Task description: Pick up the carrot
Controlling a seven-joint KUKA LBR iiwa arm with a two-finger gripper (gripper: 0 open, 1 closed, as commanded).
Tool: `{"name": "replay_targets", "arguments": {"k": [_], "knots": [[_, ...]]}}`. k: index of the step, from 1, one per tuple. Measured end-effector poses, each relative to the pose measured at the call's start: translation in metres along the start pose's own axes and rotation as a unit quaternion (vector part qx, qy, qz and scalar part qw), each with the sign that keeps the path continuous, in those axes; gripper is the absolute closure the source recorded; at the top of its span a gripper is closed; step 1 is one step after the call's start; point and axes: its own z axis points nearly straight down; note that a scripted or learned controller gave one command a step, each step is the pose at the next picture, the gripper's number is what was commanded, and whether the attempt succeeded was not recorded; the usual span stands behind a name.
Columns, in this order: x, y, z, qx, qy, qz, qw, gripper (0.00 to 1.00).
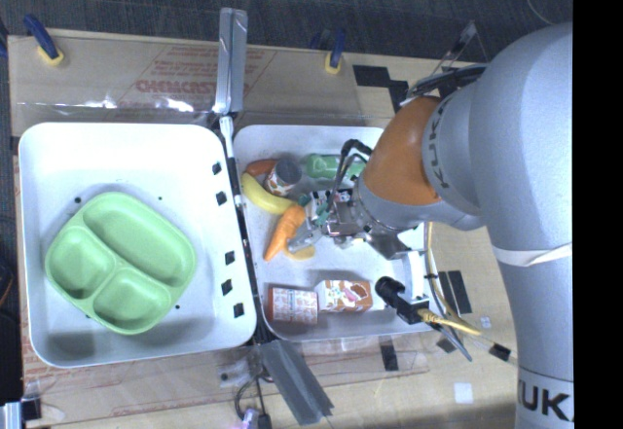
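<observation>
**Camera view — contents by bin**

- Table point(107, 62): tan surface carrying two shallow white bins side by side; blue clamps point(44, 40) along its far edge.
- Left bin point(49, 164): one green divided plate point(119, 260), three compartments, lying flat toward the near-left part of the bin.
- Right bin point(336, 267): several items.
  - Carrot point(280, 234): orange, lying on the bin floor at a slant, thick end up toward the gripper, tip pointing to the near-left, close to the bin's left wall.
  - Banana point(263, 194): yellow, just beyond the carrot, its end beside the carrot's thick end.
  - Small round container point(285, 174): beyond the banana, near the far wall.
  - Green object point(324, 164): right of the container; kind unclear.
  - Two small cartons point(294, 304) and point(346, 295): side by side at the near wall.
  - Small yellow item point(302, 249): partly hidden under the gripper, next to the carrot.
- Arm point(506, 155): grey, orange band point(404, 160), reaching in from the right over the right bin.
- Gripper point(319, 221): low over the bin, just beside the carrot's thick end — whether it is open or closed cannot be told. The carrot is not visibly held.
</observation>
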Motion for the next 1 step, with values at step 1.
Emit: {"name": "replay_targets", "arguments": {"k": [1], "knots": [[0.0003, -0.0001, -0.0097, 0.001, 0.000, -0.002, 1.0000, 1.00]]}}
